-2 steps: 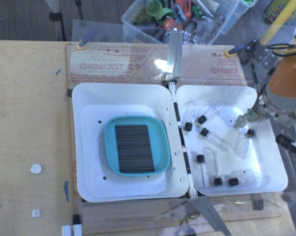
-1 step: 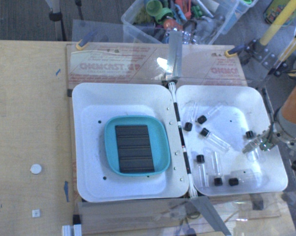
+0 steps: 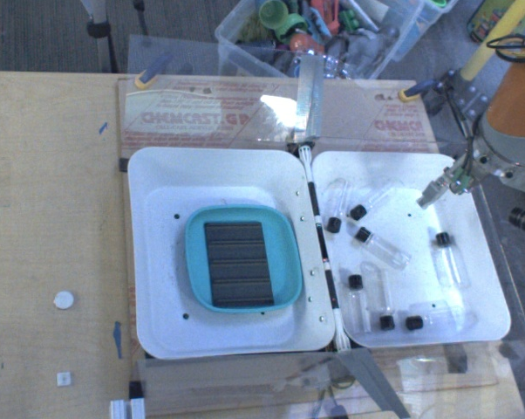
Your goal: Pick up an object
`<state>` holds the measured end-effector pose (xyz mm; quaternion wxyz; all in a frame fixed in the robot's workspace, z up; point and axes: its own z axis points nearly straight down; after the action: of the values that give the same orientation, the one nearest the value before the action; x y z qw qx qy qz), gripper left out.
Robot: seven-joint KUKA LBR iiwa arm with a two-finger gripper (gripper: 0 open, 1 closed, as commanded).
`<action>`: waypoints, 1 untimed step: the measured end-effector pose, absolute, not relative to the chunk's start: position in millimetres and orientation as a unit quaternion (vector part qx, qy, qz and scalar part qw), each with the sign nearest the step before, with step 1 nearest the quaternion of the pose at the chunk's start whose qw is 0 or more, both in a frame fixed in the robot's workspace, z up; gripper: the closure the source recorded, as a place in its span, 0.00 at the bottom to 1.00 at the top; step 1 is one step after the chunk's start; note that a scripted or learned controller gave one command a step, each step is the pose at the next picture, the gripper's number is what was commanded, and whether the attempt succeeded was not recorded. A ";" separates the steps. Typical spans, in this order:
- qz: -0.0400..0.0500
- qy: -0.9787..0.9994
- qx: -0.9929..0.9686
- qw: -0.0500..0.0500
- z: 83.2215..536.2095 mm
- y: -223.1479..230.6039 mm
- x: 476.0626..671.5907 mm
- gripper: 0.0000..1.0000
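Camera view, starting at the near edge: two black caps (image 3: 399, 323) sit side by side at the front of the right bin (image 3: 494, 321), each closing a clear vial whose glass all but vanishes against the white floor. Just up from them another capped vial (image 3: 357, 290) stands nearly parallel to the bin divider. Across the divider, the left bin (image 3: 153, 177) carries a teal tray (image 3: 198, 260) with a dark ribbed block (image 3: 238, 264) lying in it.

Now the gripper (image 3: 432, 194), coming in from the right over the back of the right bin, tip slanting down and left. It is small and blurred here, so how it is set, and whether anything is in it, I cannot tell.

The nearest candidate looks like the vial by the right wall (image 3: 446, 259), below and just right of the tip, long axis running toward the camera, cap at the far end. The slanted vial mid-bin (image 3: 380, 248) lies down and left, a little further off, axis running diagonally.

Hard to read: clear bodies overlap near the divider, so an exact count is a guess.
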<state>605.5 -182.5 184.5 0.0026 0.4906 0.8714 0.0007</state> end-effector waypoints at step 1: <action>0.000 0.902 0.431 0.001 119.9 -202.2 526.6 1.00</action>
<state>526.6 -202.2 119.9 0.0011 0.4311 0.9023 0.0005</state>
